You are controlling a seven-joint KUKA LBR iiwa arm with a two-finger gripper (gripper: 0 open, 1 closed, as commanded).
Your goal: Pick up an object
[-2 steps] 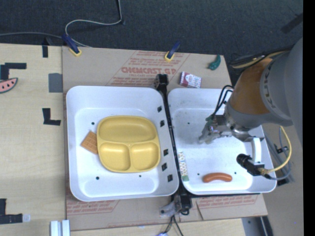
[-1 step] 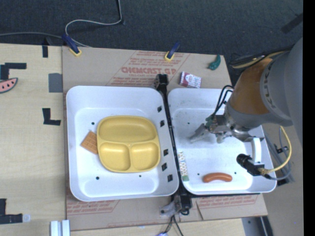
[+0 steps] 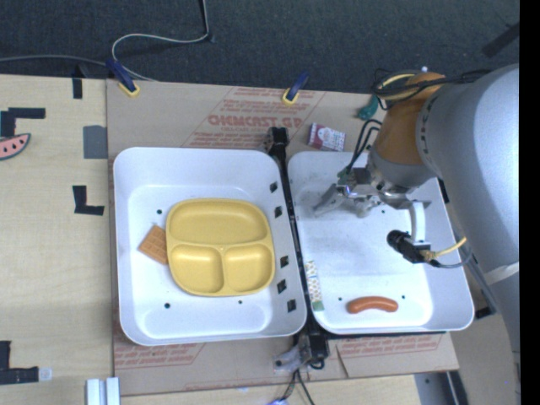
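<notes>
Sausage [image 3: 372,305] lies crosswise near the right bin's [image 3: 456,306] front wall — well below the gripper [image 3: 331,199], whose fingers look spread and hold nothing.

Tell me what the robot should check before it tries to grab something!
1. Is there something to pick in the right bin? Ok: a hot dog lies near its front edge.
2. Is the gripper over the hot dog? Not ok: it sits near the bin's back left part, well away from it.
3. Is anything between the fingers already? Ok: nothing is visible there.
4. Are the fingers open wide enough? Cannot tell from this slanted view.
5. Is the hot dog free of clutter? Ok: nothing touches it.
6. Other choices? Ok: the left bin holds a yellow divided plate resting partly on a tan cracker-like piece.
</notes>
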